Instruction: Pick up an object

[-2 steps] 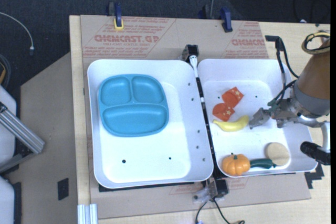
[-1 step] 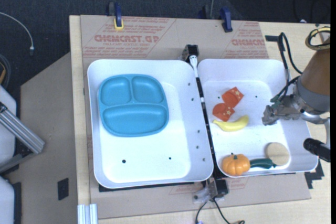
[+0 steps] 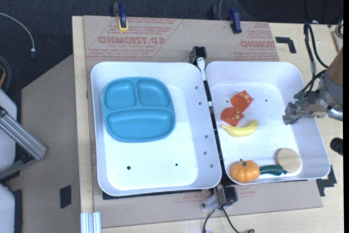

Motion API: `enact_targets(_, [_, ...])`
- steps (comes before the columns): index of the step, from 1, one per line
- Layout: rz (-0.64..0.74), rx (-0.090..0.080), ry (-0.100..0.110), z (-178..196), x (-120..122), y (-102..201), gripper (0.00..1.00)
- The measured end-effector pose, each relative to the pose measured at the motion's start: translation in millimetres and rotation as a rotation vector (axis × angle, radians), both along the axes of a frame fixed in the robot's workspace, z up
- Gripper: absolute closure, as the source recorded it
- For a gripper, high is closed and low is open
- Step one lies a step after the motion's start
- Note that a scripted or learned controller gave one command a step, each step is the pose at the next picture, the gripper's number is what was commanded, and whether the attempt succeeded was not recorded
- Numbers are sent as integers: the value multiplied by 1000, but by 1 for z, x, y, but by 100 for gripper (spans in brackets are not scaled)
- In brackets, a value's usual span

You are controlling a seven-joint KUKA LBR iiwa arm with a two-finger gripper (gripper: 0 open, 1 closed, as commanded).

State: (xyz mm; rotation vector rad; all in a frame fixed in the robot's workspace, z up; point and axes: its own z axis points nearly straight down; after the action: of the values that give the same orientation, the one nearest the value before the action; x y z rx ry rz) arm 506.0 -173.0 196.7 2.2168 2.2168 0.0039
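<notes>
The tabletop [image 3: 82,117] carries a brown board printed with red lettering, and two shallow white bins sit on it side by side.

The left bin [image 3: 155,172] contains a blue divided plate [image 3: 139,109] with three compartments, positioned in the upper left part of the bin.

The right bin [image 3: 262,76] contains all of the small objects. Two red blocks lie near its centre: an upper red block [image 3: 242,100] and a lower red block [image 3: 232,115], touching or nearly touching each other. A yellow banana [image 3: 240,129] lies just below the lower block. An orange pumpkin [image 3: 245,171] sits at the front edge. A green-handled item [image 3: 271,170] lies just beside the pumpkin, and a round beige disc [image 3: 288,159] rests at its far end.

The arm [image 3: 335,84] enters from the right edge. The jaws [image 3: 291,115] are positioned over the right side of the right bin, well apart from the objects. Nothing is visible between them; whether they are released or clenched cannot be determined.
</notes>
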Motion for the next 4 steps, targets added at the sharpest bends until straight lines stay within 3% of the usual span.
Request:
enact_targets(1, [1,0,1,26,1,0,100])
enact_targets(4, [6,4,3,32,61,151,100])
